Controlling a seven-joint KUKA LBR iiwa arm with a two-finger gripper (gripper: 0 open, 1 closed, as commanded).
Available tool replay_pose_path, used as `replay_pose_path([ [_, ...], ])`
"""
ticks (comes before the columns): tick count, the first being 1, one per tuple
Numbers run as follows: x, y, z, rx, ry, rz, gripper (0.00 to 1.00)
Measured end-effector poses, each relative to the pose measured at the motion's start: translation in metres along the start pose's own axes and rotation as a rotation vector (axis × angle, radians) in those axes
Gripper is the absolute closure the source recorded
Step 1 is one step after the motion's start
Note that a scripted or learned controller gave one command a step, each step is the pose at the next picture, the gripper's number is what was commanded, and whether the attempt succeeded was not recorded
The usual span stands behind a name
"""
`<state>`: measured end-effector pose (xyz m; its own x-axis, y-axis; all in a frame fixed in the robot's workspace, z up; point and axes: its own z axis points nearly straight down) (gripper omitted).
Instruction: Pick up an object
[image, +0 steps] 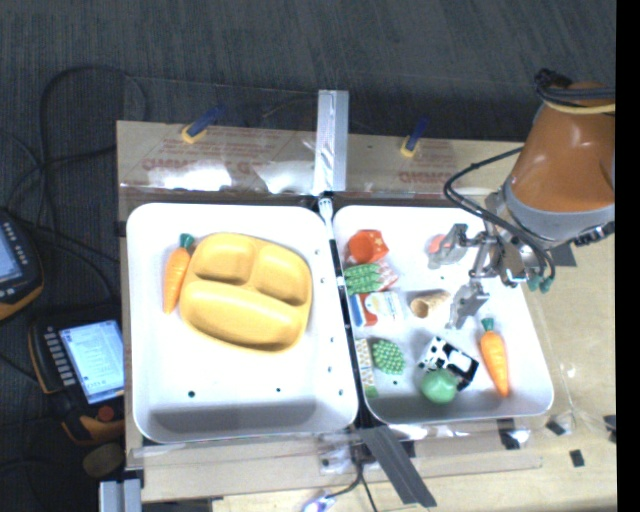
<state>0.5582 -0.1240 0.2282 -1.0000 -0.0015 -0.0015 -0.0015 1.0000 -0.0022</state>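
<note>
gripper (459, 275) open above the right bin (530, 395), near a carrot (494, 360)

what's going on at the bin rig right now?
The KUKA arm reaches in from the right, with its gripper over the right bin and nothing visibly between its fingers. Under and around it lie small toy foods: a carrot, a black-and-white cow, a green ball and a beige piece. The left bin holds a yellow divided tray with another carrot beside it.
</note>
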Motion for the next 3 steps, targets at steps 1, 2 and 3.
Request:
replay_pose_path([
  [1, 0.058, -0.026, 0.125, -0.001, -0.001, 0.137, 0.0],
  [2, 0.015, 0.0, 0.138, 0.0, -0.006, 0.227, 0.0],
  [3, 0.064, -0.05, 0.137, 0.003, -0.009, 0.024, 0.0],
])
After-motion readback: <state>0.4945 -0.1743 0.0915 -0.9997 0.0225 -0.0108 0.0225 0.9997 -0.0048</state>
